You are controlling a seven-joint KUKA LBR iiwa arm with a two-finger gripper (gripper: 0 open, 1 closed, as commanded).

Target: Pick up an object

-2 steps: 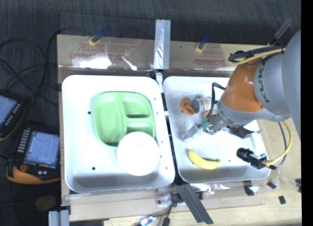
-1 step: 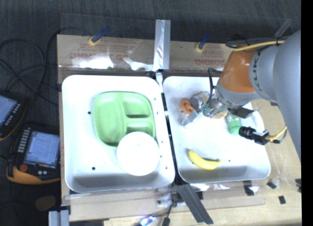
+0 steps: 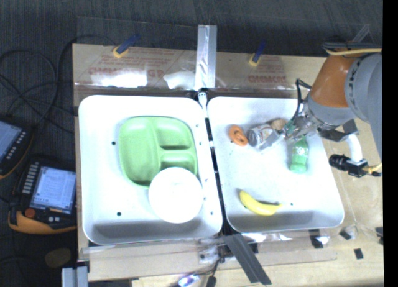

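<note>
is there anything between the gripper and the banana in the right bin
Nothing visible stands between them. The gripper is at the upper part of the right bin; the banana lies apart near the front. The green object sits off to the side.

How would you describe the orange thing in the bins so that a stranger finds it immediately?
Look at the right bin, the one the arm reaches into. Near its upper left part, close to the divider between the bins, lies a small orange ring-shaped object. It is left of a shiny metallic object, and it is the single orange item there; the banana is yellow.
</note>
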